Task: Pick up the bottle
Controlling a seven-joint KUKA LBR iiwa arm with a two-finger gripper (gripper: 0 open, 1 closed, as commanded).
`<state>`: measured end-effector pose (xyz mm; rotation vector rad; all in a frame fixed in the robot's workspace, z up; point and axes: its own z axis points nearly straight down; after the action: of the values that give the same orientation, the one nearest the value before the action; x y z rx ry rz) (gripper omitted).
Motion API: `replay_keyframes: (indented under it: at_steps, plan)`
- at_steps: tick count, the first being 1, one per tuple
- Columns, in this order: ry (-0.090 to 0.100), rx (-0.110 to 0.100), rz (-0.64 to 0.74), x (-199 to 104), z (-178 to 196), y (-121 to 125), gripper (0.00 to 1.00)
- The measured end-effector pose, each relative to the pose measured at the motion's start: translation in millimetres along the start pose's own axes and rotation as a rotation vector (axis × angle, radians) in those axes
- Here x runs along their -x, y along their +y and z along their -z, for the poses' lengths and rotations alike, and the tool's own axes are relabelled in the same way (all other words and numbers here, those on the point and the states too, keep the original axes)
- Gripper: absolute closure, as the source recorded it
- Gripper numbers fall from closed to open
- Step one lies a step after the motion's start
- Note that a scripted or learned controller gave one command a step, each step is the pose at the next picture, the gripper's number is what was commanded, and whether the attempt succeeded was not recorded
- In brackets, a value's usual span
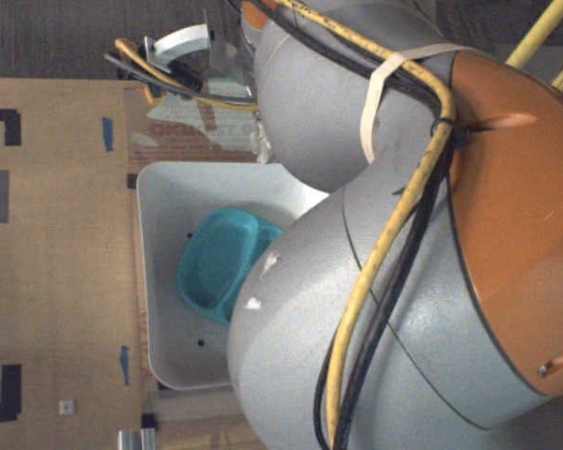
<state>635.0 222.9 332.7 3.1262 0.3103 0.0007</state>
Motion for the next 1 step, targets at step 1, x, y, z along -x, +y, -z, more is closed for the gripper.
replay_keyframes:
  at_steps: [1]
  plan:
    - [-0.003, 0.0, 0.25, -19.4, 9.4, -1.1, 1.0]
